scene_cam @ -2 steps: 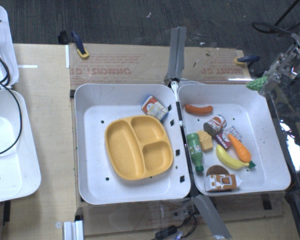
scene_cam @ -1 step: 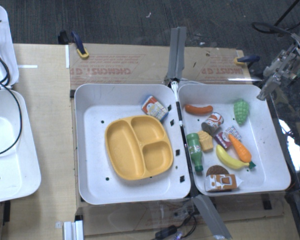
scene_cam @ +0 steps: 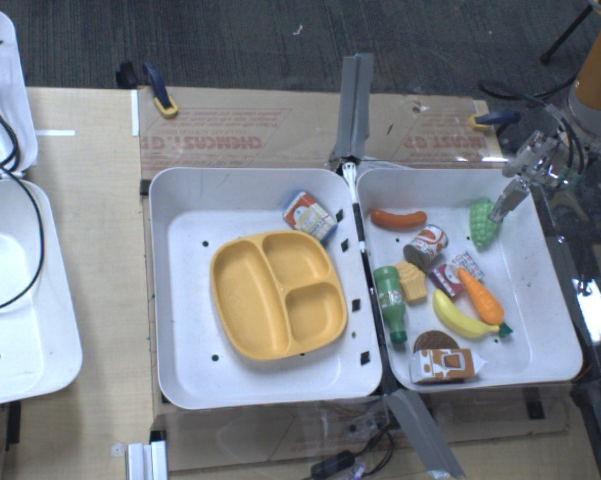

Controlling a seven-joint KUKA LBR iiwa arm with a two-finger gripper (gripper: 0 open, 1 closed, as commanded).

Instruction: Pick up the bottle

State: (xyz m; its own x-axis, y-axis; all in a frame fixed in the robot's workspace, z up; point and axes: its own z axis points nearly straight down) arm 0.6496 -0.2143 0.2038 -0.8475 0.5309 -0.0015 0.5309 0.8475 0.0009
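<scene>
Tool [scene_cam: 507,203] above rt bin [scene_cam: 560,268] (by green toy [scene_cam: 483,224])

My jaws hang at about two o'clock over the right bin [scene_cam: 550,258], just beside a green toy [scene_cam: 484,225]. The green bottle [scene_cam: 389,303] lies on its side at that bin's nine o'clock edge, near a banana [scene_cam: 462,318] and a carrot [scene_cam: 480,298]. The left bin [scene_cam: 180,298] holds a yellow divided tray [scene_cam: 277,294] with a small carton [scene_cam: 311,214] at its one o'clock.
</scene>
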